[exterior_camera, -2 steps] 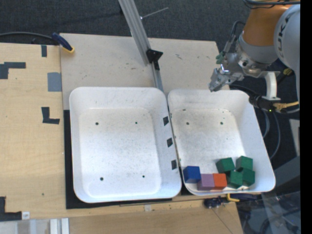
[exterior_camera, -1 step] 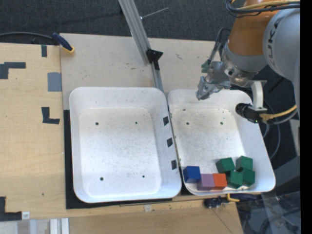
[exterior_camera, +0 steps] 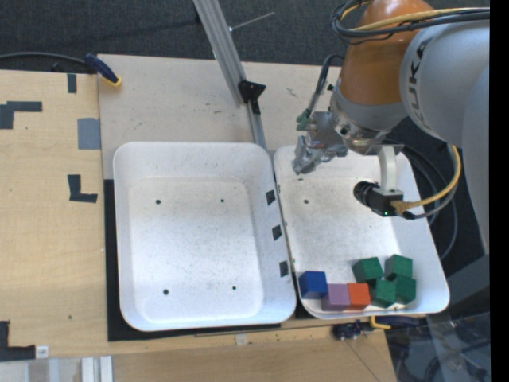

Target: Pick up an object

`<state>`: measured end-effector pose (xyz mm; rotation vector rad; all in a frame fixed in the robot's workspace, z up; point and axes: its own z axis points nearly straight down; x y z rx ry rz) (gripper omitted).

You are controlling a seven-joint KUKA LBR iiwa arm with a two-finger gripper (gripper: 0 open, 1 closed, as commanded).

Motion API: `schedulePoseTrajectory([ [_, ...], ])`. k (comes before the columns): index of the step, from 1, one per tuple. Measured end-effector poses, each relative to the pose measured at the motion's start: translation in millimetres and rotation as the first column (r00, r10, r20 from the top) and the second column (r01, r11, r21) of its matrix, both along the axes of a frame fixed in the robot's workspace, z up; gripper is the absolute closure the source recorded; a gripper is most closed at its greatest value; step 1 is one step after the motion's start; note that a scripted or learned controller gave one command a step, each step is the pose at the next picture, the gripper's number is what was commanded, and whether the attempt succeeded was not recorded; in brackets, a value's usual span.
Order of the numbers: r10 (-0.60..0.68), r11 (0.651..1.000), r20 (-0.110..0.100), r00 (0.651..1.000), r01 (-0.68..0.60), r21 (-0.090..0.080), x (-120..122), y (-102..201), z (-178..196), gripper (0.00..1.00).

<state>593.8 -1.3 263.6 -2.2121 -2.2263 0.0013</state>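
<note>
Hand at 12 o'clock end of right bin, grip width impossible to tell. Blocks cluster at 6 o'clock edge. Blue block stands apart: best target. Approach vertically, avoiding bin wall.

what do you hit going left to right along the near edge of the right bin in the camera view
blue block → purple block → orange block → cluster of green blocks, too bunched to order among themselves
</note>
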Motion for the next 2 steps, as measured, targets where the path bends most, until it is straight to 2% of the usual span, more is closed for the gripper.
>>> schedulePoseTrajectory([
  [1,0.000,1.000,-0.001,1.000,0.000,-0.001,-15.4,50.0,-7.0,1.00],
  [2,0.000,1.000,-0.003,1.000,0.000,-0.001,-52.8,98.6,-23.9,1.00],
])
